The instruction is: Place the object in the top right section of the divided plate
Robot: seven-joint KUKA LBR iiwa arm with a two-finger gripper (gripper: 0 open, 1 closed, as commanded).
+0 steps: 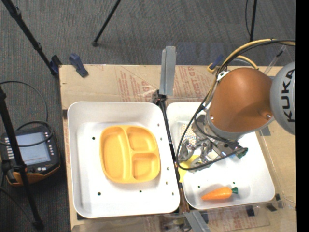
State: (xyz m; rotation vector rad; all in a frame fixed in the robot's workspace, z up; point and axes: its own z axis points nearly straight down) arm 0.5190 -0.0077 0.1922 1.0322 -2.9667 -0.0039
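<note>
Right bin [263, 178] | carrot [218, 193] flat | lengthwise left-right | green top right

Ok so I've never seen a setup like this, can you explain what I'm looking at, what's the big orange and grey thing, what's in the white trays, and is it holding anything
This is one camera fixed above a bench, looking down at a slant. The big grey and orange shape is a robot arm reaching in from the right; a program moves it. Its end effector, the grasping part, hangs low over the right bin, among cables. The arm blocks the view there, so I cannot tell whether it holds anything. A toy carrot lies loose near that bin's front edge, and something yellow peeks out beside the end effector. The left bin holds a yellow divided plate with three sections, where an object is meant to go.
</note>
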